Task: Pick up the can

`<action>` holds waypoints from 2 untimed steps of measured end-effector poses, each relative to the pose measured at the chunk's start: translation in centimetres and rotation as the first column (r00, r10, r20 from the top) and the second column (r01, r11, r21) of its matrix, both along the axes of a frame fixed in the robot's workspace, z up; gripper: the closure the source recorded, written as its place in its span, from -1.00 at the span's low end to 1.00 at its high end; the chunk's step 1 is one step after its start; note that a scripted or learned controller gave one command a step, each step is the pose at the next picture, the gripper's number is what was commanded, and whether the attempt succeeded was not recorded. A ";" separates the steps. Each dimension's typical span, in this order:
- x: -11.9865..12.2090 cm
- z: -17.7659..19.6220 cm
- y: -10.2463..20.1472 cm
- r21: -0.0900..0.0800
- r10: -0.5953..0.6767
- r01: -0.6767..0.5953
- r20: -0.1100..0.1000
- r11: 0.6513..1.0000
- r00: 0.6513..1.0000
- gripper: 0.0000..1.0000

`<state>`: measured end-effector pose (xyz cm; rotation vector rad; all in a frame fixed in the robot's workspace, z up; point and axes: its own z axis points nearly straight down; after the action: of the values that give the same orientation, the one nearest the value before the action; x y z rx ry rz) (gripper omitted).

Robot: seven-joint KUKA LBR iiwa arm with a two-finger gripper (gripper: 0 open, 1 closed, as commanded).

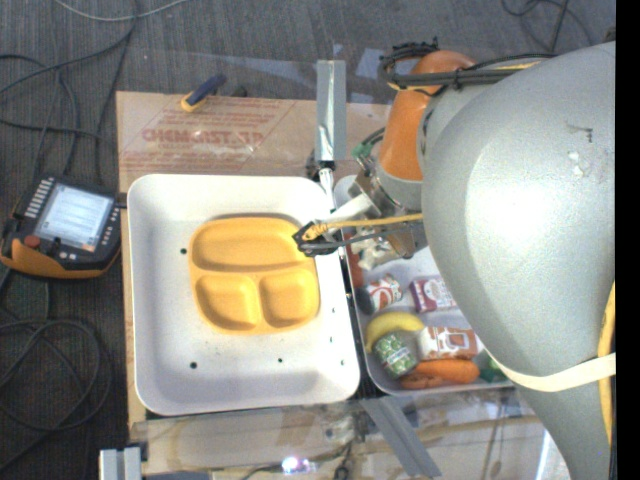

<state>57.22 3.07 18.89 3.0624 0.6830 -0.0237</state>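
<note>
A small red and white can (385, 294) lies in the right bin (368, 376), near its left wall. My gripper (366, 226) hangs over the far left corner of that bin, just above and behind the can. The grey arm and its orange band cover the gripper from above. Nothing shows in its grasp.
A yellow compartment tray (255, 271) lies in the left bin (160, 368). Around the can sit a red and white packet (431, 293), a banana (393, 324), a green round item (395, 354), a small carton (450, 343) and a carrot (440, 373). The arm covers the right bin's far side.
</note>
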 end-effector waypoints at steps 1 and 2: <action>6.6 7.1 4.0 0.005 -0.174 0.174 0.009 0.985 0.985 1.00; 6.6 7.1 4.0 0.005 -0.178 0.177 0.009 0.984 0.984 -1.00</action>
<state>63.78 7.03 26.02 3.1144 0.4079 -0.0083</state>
